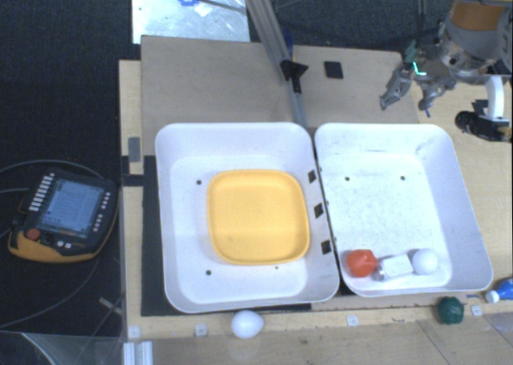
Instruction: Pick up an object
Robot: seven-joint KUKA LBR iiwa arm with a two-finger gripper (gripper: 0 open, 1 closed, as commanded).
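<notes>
A: Hovering above the far edge of the right bin [449, 143], the end effector [409, 92] has its fingers spread and nothing between them.

B: And the things to pick?

A: All at the near edge of that bin: a red ball [360, 262], a small white block [395, 266] and a white ball [425, 261], in a row and touching or nearly so. They sit well apart from the end effector.

B: What could spoil it?

A: Crowding, I reckon. Fingers coming down on the block may nudge a ball aside, and round things roll out of a pinch. The bin wall just beside them could also block one finger.

B: The left bin [180, 147]?

A: It holds a yellow plate [258, 215], flat in the middle. Too wide and flat to grip easily, I'd judge.

B: Anything outside?

A: A white egg [247, 324] on the counter [361, 66] at the near side, and a dark green ball [450, 310] by the right bin's corner.
</notes>
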